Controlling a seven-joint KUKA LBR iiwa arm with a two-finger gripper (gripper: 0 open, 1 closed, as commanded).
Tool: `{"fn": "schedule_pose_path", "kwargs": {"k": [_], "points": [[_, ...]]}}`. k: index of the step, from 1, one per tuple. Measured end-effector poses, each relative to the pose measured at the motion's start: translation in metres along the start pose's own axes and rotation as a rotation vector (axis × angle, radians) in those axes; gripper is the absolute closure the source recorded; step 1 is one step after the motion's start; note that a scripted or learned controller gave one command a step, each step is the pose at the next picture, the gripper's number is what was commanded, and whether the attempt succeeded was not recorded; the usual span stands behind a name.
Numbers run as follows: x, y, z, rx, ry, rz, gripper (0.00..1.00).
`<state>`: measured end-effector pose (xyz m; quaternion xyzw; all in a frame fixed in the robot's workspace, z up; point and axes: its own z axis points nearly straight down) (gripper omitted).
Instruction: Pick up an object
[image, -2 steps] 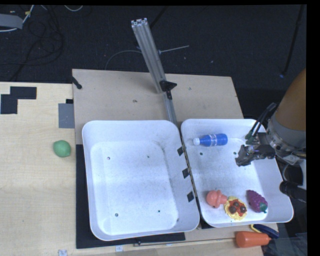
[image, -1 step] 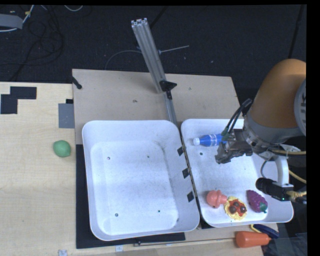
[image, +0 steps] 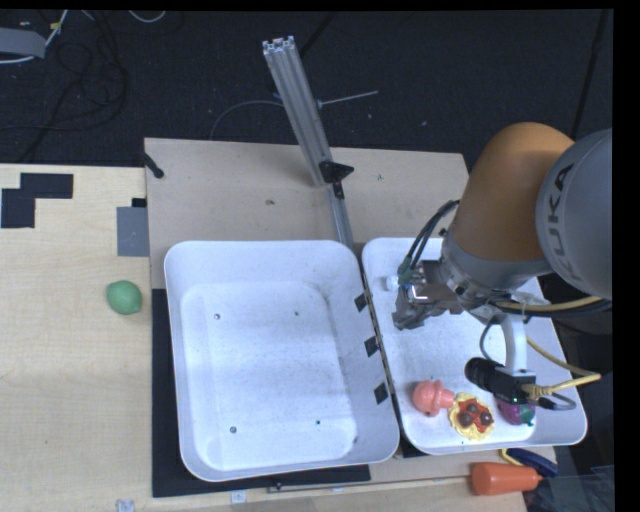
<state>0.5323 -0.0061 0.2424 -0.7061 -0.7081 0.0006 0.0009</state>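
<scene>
Nearest, at the lower right edge of the frame, an orange carrot-shaped thing (image: 505, 478) is lying outside the bins. A blue and yellow piece (image: 533, 460) is lying just beside it, close under the near rim of the right bin (image: 440, 350).

- Inside that bin the things to pick are crowding the near end.
  - A pink toy (image: 432, 397) is sitting near the lower left corner.
  - A yellow toy (image: 472, 416) with red and dark spots is lying just beside it, to the right.
  - A purple and green piece (image: 516, 409) is lying further right, partly hidden by robot hardware.
- The middle of the bin floor is lying open and white between these things and the gripper (image: 408, 318).
- The gripper is hanging over the upper left part of the right bin, near the shared edge and well apart from the toys. Whether it is spread or closed I cannot make out from this angle.
- The grey and orange arm (image: 520, 210) is covering the bin's upper right corner.
- Three black clips (image: 371, 346) are lining the seam between the bins.
- The left bin (image: 270, 350) is showing a broad white floor with a few dark specks.
- At middle left, a green ball (image: 124, 297) is resting on the pale wooden table (image: 60, 400), apart from the bins.
- Farthest back, a metal rail (image: 300, 100) is slanting up from the bins' far corners towards the top centre, over dark flooring.
</scene>
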Motion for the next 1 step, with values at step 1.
{"fn": "schedule_pose_path", "kwargs": {"k": [1], "points": [[0.0502, 0.0051, -0.0062, -0.002, -0.001, 0.0, 1.0]]}}
